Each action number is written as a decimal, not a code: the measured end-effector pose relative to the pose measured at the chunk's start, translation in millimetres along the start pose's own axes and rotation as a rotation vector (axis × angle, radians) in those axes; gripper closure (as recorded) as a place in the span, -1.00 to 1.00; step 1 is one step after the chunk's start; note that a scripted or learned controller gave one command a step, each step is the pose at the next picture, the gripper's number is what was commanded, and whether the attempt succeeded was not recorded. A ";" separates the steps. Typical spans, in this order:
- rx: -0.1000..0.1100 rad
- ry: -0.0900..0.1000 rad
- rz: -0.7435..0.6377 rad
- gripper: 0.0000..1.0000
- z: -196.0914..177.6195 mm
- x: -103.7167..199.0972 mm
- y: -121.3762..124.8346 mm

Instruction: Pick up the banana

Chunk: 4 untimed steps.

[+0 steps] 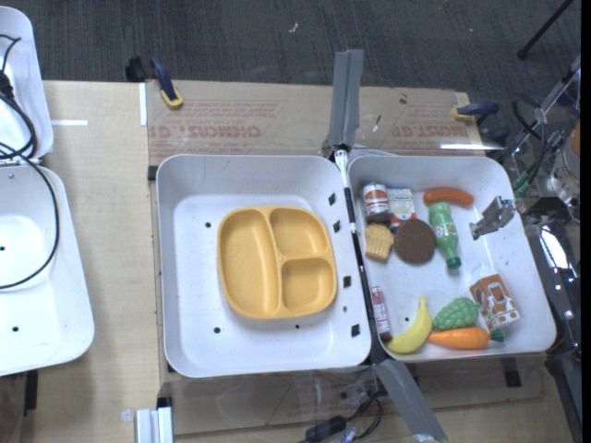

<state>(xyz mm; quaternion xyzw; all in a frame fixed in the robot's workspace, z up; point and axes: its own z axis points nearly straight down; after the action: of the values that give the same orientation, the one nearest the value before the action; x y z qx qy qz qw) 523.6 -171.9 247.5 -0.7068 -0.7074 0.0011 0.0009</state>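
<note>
Camera view: a wooden bench on dark carpet holds two white bins. The left bin [175, 275] holds a yellow divided tray [276, 261]. The banana [413, 330] lies in the right bin's [526, 266] front-left corner, long axis diagonal, stem up-right. The gripper [491, 216] hovers at that bin's right edge; whether it is open cannot be told.

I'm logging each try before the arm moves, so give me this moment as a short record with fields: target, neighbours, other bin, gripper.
target: banana, lying at the near left corner of the right bin
touching or beside: carrot and green grapes to its right
also in right bin: green bottle, brown disc, sausage, can
left bin: holds a yellow divided tray
gripper: over the right bin's right side, apart from the banana
</note>
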 end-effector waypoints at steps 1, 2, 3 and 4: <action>0.000 0.001 -0.073 -1.00 120.4 44.6 -28.2; -0.002 -0.001 -0.074 -1.00 56.1 88.7 27.7; 0.000 0.001 -0.162 -1.00 157.1 53.7 -40.7; -0.001 0.001 -0.287 -1.00 156.7 64.6 -46.0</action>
<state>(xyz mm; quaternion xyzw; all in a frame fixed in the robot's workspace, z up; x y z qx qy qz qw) 477.1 -107.4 90.8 -0.5983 -0.8013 0.0005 0.0011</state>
